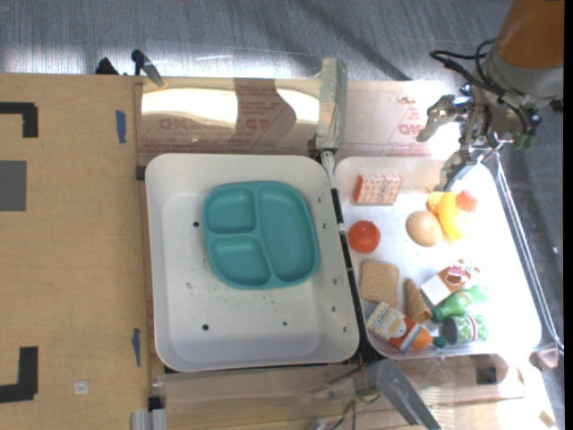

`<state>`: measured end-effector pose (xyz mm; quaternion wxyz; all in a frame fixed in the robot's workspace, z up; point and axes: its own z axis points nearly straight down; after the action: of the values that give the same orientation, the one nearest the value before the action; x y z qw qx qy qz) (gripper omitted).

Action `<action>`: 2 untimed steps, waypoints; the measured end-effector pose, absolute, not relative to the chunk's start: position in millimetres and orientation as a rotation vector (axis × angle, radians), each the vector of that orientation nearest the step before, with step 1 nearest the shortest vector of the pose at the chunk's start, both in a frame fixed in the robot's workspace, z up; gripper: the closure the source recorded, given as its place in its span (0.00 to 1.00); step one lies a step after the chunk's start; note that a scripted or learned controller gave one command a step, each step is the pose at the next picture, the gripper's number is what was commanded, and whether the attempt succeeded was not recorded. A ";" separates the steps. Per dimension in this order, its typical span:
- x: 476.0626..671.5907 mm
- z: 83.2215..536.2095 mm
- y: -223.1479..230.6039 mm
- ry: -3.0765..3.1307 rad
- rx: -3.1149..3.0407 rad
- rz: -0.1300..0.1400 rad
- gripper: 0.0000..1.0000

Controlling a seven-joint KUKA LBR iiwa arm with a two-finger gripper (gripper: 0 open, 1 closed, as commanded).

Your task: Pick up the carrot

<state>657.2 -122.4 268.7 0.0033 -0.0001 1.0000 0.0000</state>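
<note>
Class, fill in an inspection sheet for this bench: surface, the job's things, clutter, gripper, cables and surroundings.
Surface: two white bins; left bin holds a teal divided plate.
Job's things: carrot cannot be picked out with certainty in the right bin.
Clutter: red tomato, egg, cracker box, bread slice, other toy foods.
Gripper: gripper above the right bin's far end, near a yellow toy.
Cables: black cables beside the wrist.
Surroundings: cardboard panel on the left.

**Carrot in the right bin**

The carrot (413, 338) is small and orange, lying near the bin's front edge amid a cluster of toy foods, partly hidden by neighbouring items, so its exact pose is unclear.
</note>
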 end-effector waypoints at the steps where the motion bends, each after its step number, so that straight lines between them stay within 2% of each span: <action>1: 651.3 216.6 -163.4 3.093 -0.539 0.000 0.00; 2: 668.5 89.1 -226.3 3.054 -0.699 -0.005 0.00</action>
<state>668.5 -226.3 89.1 0.0044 -0.2232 0.9748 -0.0015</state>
